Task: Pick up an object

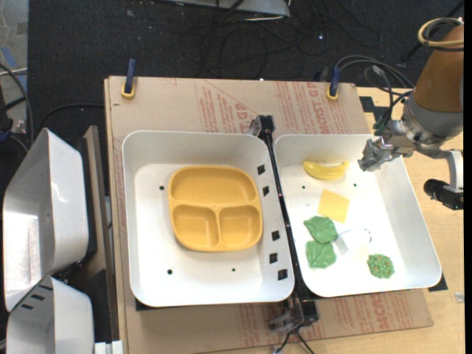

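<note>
The candidate objects are lying loose in the right-hand bin, spread apart so that each is offering room for a grasp: a banana is resting near the bin's far wall, a yellow block is sitting just in front of it, two green leafy pieces are lying close together toward the bin's centre line, a small clear item is lying just beside them, and a green floret is sitting near the front corner. The end effector is hanging over the far right part of this bin, near the banana but apart from it and carrying nothing; whether it is open or closed cannot be told at this size. Judging by its position, the banana is the likeliest target. The left-hand bin is holding a yellow divided tray, well apart from the objects. Both bins are resting side by side on a cardboard sheet covering the counter, pinned at the far edge by two clamps. Cables are trailing across the dark floor beyond, and white containers are standing at the left.
</note>
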Robot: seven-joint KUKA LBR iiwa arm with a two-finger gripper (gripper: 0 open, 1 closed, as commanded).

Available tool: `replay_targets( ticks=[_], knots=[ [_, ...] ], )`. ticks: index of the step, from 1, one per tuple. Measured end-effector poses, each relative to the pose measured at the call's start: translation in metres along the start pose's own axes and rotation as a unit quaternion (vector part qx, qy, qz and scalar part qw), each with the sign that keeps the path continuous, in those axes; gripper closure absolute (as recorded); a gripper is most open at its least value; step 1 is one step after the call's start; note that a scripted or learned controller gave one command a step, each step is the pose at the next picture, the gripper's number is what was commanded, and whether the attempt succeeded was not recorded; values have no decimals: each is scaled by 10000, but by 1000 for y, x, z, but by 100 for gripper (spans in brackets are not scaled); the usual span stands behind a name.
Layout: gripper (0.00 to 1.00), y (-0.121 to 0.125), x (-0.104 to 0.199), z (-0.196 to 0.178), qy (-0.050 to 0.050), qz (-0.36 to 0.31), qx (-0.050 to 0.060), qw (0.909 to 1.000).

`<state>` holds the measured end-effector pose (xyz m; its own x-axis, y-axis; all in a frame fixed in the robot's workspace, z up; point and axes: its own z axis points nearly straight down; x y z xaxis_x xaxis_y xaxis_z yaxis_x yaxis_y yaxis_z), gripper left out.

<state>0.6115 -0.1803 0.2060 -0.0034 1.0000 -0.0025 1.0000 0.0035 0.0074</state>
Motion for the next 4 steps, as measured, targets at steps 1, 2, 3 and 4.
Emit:
replay_targets(
  ticks=[1,2,3,4],
  knots=[
    [100,0,-9,-48,-3,6,2,10000],
    [100,11,48,-46,21,-24,33,10000],
    [100,9,93,-37,20,-20,42,10000],
    [100,14,147,-27,24,-24,44,10000]
  ],
)
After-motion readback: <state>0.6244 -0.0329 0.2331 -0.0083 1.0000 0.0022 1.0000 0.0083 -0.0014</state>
